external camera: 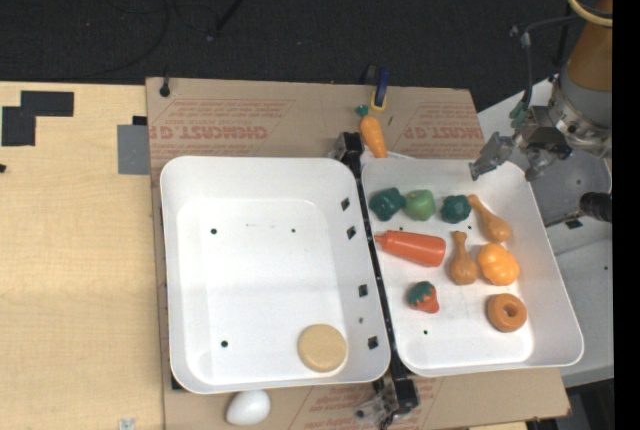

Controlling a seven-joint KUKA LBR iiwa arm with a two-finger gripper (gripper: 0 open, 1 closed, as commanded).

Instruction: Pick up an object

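The right bin (560, 318) holds several toy foods: a red-orange carrot (410, 246), a dark green piece (385, 204), a light green piece (420, 205), a teal piece (455, 209), a drumstick (490, 221), a tan gourd (461, 261), an orange (498, 264), a strawberry (422, 296) and a doughnut (507, 312). My gripper (514, 161) hovers over that bin's far right corner, above and right of the teal piece. Its fingers are spread open with nothing between them.
The left bin (190, 218) holds a round tan biscuit (322, 348) near its front edge. A white egg (248, 408) lies on the cardboard in front of that bin. A small orange carrot (373, 136) sits behind the bins by a blue clamp (380, 90).
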